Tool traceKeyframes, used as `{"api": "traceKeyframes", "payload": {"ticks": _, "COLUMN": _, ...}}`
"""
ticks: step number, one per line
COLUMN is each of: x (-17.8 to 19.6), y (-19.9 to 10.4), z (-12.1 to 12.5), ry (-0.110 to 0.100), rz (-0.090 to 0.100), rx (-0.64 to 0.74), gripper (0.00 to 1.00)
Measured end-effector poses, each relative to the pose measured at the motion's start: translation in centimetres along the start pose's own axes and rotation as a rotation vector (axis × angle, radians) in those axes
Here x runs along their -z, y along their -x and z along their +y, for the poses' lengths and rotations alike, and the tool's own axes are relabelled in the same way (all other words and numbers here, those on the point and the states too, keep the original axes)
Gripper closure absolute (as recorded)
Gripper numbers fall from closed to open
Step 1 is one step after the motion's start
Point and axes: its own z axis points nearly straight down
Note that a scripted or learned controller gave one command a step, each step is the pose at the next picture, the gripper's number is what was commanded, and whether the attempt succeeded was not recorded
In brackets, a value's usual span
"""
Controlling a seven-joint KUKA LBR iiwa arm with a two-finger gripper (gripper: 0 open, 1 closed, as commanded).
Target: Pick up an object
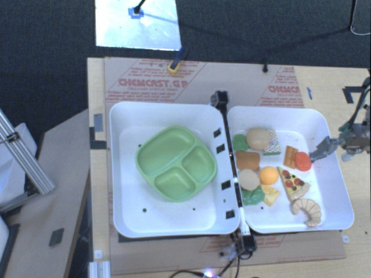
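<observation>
You are at the approach step: the gripper (pixel 322 149) hangs at the right bin's (pixel 333 181) far edge, and whether it is open or closed you cannot tell. Just beside it lies the red round piece (pixel 303 161); next, descend squarely over it.

I see my arm coming in from the right edge, low over the bench. Only its end part is visible. The gripper (pixel 322 149) points toward the left and a little downward. Nothing visible sits between its grey tips.
</observation>
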Motion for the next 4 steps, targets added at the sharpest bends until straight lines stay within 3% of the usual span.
{"api": "traceKeyframes", "payload": {"ticks": 1, "x": 0.6, "y": -0.1, "z": 0.2, "ry": 0.011, "rz": -0.003, "rx": 0.003, "gripper": 0.00}}
{"api": "traceKeyframes", "payload": {"ticks": 4, "x": -16.4, "y": 1.1, "z": -0.5, "ry": 0.010, "rz": -0.002, "rx": 0.001, "gripper": 0.00}}
